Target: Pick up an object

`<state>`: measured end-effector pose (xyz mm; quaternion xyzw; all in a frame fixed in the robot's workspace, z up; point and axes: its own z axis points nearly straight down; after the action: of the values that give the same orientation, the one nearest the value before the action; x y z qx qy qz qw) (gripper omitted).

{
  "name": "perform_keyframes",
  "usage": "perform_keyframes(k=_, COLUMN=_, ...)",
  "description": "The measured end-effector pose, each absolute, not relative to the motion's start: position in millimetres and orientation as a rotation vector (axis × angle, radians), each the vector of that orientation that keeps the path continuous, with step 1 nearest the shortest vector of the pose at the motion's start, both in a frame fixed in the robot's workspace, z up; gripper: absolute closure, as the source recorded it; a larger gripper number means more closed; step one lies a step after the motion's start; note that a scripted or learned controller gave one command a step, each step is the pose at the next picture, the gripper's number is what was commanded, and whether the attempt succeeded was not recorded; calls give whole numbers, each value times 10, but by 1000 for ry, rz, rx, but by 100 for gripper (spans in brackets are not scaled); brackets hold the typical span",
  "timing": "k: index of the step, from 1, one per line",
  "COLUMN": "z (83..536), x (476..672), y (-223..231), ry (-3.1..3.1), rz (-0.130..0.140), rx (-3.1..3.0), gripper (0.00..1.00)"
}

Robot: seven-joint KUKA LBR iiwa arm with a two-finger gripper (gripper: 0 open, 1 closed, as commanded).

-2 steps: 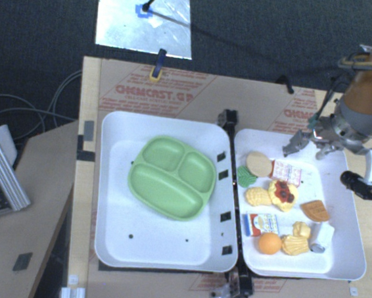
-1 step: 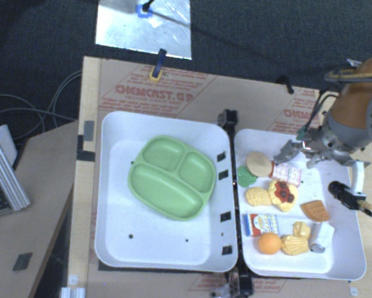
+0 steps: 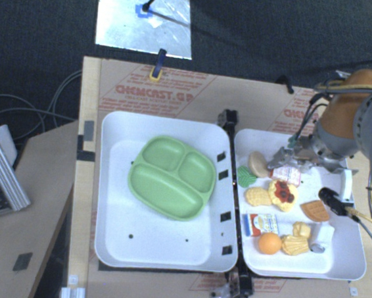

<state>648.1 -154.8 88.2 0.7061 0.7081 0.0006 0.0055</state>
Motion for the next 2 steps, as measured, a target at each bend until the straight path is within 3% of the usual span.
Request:
perform_keyframes(k=1, z=1054, x=6533, y=-1518, ry=2213, rz=25, rx=2204, gripper=100)
perform_keyframes(k=2, z=1535, x=6535, y=-1601, ry=2220, rz=4, rx=2216, gripper=100)
